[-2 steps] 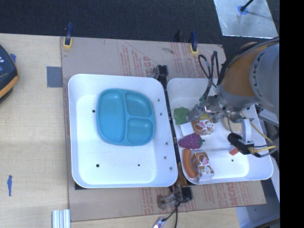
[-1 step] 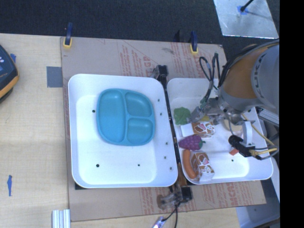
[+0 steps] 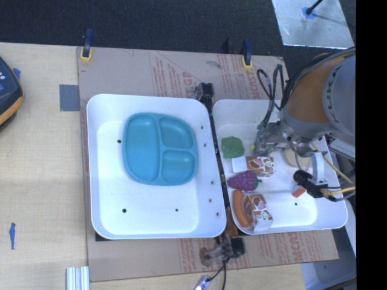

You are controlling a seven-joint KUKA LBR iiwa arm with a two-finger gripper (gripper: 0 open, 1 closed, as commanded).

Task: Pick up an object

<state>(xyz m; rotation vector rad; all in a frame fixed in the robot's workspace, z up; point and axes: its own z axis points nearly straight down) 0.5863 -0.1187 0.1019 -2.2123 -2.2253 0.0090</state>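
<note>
Far left, a black and yellow device (image 3: 7, 95) lies at the edge of the wooden table (image 3: 36, 180). A cardboard sheet (image 3: 151, 71) printed with faint red lettering, too blurred to read, carries both bins and is held by two clamps at its far edge. The left bin (image 3: 109, 219) holds a blue divided plate (image 3: 160, 148). The right bin (image 3: 329, 219) holds, along its left side, a green leafy toy (image 3: 231, 146), a purple grape bunch (image 3: 243, 179), a hot dog (image 3: 239, 208) and two small printed cartons, one (image 3: 260, 165) beside the grapes and one (image 3: 259, 212) beside the hot dog; their print cannot be read. The gripper (image 3: 267, 140) is low over the far part of this bin, just right of the green toy and just above the upper carton. Whether it is spread or pressed together cannot be told. The grey arm (image 3: 320, 95) with its orange band enters from the right.
</note>
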